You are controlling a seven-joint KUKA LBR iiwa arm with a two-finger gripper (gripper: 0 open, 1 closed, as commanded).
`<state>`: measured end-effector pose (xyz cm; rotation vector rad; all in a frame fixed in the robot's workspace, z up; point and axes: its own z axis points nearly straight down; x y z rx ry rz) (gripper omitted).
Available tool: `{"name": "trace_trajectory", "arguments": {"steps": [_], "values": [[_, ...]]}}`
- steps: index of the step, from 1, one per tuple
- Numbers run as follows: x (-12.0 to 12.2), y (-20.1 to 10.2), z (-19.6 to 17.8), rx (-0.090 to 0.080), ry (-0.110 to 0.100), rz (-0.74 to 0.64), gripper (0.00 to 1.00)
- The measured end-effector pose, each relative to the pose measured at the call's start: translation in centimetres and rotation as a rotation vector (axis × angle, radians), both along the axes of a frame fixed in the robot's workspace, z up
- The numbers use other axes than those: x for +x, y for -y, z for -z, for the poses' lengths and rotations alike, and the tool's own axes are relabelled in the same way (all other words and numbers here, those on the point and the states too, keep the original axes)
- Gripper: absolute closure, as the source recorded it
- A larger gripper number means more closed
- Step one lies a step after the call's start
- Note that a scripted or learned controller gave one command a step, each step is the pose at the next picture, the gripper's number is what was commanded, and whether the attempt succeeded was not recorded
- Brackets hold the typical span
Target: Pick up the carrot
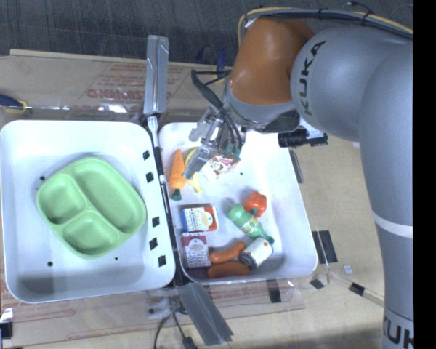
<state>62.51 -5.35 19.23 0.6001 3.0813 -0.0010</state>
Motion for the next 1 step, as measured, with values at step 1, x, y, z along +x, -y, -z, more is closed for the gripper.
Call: {"name": "trace_trajectory", "arguments": {"steps": [1], "values": [[0.00,0.00,0.00,0.000,0.000,0.000,0.00]]}}
